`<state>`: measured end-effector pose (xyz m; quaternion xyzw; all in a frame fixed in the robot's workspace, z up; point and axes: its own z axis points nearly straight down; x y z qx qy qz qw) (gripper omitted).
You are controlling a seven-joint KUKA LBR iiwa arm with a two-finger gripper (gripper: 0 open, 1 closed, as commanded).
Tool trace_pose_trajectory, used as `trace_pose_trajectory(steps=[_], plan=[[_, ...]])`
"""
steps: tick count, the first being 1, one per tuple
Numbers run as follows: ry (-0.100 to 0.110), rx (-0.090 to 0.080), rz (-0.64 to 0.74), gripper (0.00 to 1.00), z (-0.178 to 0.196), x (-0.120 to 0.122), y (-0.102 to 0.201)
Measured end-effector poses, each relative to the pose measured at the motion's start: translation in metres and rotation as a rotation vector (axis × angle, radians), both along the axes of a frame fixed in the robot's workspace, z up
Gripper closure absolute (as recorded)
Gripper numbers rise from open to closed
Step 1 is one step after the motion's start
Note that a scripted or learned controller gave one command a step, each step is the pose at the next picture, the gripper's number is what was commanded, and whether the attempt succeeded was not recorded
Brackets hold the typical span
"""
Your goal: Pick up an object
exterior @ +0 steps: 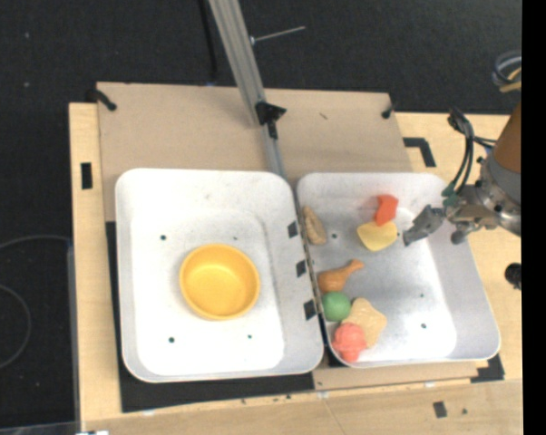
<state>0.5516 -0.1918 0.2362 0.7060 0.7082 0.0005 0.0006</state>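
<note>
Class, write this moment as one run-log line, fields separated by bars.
gripper: over right bin, beside yellow piece | held: nothing seen | left bin: yellow bowl

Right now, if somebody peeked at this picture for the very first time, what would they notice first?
Probably the bright yellow bowl, sitting alone in the left bin. Next, the colourful toy food in the right bin: an orange piece and a pale yellow piece near the top, a green ball and a pink one lower down. The gripper hovers beside the yellow piece.
</note>
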Motion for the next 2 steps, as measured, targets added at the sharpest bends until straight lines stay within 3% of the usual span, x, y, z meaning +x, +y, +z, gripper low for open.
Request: trace_pose_trajectory(steps=[1, 2], plan=[[0.0, 0.0, -0.001, 0.0, 0.0, 0.0, 0.0], [0.006, -0.001, -0.003, 0.0, -0.063, 0.0, -0.004]])
